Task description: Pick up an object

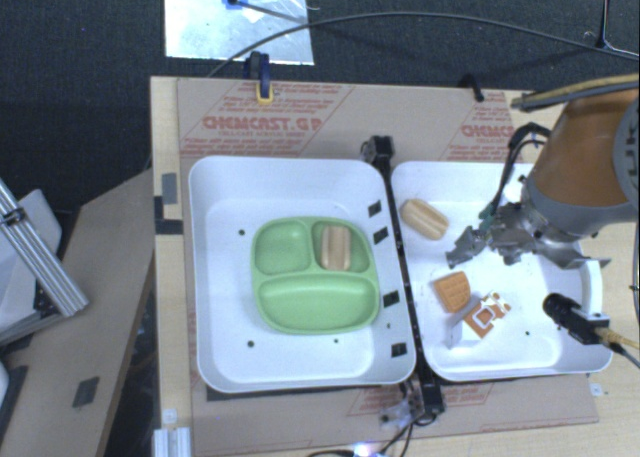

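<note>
Tool [470,242] hovers low over rt bin [430,185] — jaw state can't be told from this angle. Bread roll [424,218] lies just to its left; waffle [452,291] and an orange-white toy [485,315], prob. a pretzel, sit nearer the front. Lt bin [215,245] holds green divided plate [312,297] w/ a roll-like piece [334,246] in its upper-rt compartment.

— What's on the counter [165,275] from where you sit?

— I see a printed board [300,115] laid flat on it, and on that board two white bins side by side: left bin [215,275], right bin [520,360], touching along the middle.
</note>
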You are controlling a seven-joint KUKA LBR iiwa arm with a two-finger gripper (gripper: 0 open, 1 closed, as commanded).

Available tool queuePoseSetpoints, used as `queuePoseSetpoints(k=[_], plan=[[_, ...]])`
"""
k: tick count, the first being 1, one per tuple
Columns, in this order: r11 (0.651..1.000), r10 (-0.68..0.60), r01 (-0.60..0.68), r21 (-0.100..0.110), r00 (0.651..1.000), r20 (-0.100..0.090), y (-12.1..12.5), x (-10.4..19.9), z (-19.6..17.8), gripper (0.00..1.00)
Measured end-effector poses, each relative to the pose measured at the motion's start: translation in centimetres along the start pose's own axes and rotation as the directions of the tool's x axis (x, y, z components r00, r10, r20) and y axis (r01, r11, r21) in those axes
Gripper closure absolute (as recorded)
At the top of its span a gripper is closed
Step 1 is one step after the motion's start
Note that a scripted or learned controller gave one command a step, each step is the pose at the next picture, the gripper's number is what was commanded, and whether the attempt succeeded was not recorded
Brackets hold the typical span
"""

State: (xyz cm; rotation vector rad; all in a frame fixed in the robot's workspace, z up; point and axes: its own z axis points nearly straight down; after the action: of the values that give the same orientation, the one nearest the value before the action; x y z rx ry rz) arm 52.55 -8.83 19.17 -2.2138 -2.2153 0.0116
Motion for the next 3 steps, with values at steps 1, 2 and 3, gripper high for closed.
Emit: queuePoseSetpoints(k=[1, 2, 3], plan=[[1.000, -0.003, 0.003, -0.013, 1.000, 0.002, 0.3, 0.0, -0.7, 0.00], [1.000, -0.001, 0.001, -0.012, 1.000, 0.001, 0.3, 0.2, 3.4, 0.00], [1.000, 0.000, 0.000, -0.010, 1.000, 0.001, -0.1, -0.4, 9.2, 0.00]])
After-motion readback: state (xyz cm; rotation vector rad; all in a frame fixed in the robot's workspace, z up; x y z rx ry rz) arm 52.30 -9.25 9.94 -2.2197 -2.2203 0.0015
